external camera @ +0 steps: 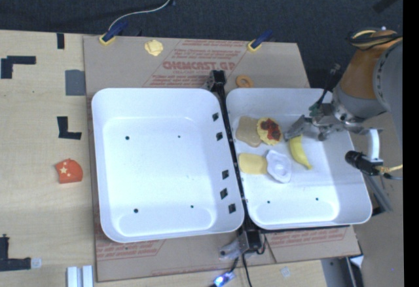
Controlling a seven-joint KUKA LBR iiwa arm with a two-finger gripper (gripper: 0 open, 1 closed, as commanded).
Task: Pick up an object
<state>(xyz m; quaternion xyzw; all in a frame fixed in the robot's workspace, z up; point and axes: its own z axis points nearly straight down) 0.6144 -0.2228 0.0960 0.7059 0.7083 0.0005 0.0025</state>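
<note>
While the arm (366, 82) hangs over the right bin (327, 213), nothing's picked up yet. Its gripper (308, 123) sits at the banana's (300, 151) 12 o'clock, can't tell its state. Grabbing and lifting are left.

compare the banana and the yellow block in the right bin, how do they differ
The banana is long, curved and bright yellow; the yellow block is squat, rounded and paler. The banana lies near the middle of the right bin, just below the pincer; the block sits by the divider between the bins. The banana runs nearly lengthwise down the view; the block lies crosswise. Both are yellow and lie next to the white piece.
</note>
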